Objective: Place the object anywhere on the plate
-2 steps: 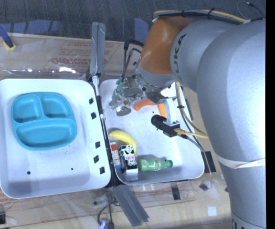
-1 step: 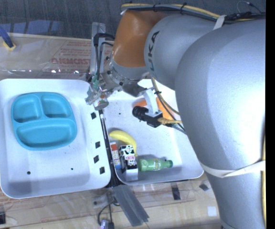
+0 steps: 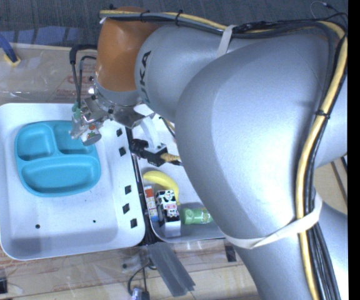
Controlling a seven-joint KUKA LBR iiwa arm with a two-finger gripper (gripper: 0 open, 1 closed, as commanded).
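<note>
Arm (image 3: pixel 230 124) position: it reaches in across the right bin (image 3: pixel 192 233) and ends over the left bin (image 3: pixel 55 239), with the orange band (image 3: pixel 119 49) above the wrist. The jaws hang at the upper right corner of the blue plate (image 3: pixel 58 158), over the rim of its small upper compartment. This suits the task, since any spot on the plate counts as a valid drop.

Jaw state: cannot tell. The jaws are small and partly masked by the wrist hardware, so it is not clear whether they stand apart, together, or clamped on anything.

Object location: uncertain. A small patch of green and red (image 3: pixel 84 127) shows at the jaws, just over the plate edge. It may be the object or part of the tool; the view does not settle this. No loose item lies in the plate's compartments.

Right bin contents: a banana (image 3: pixel 162 180), a cow-print box (image 3: pixel 167 205), a green item (image 3: pixel 196 216) and a red-and-white pack (image 3: pixel 150 200) lie close together near the dividing wall, partly under the arm.

Assessment: the arm appears to be at the release stage. If something is held, a drop this close to the rim risks it landing off the plate.
</note>
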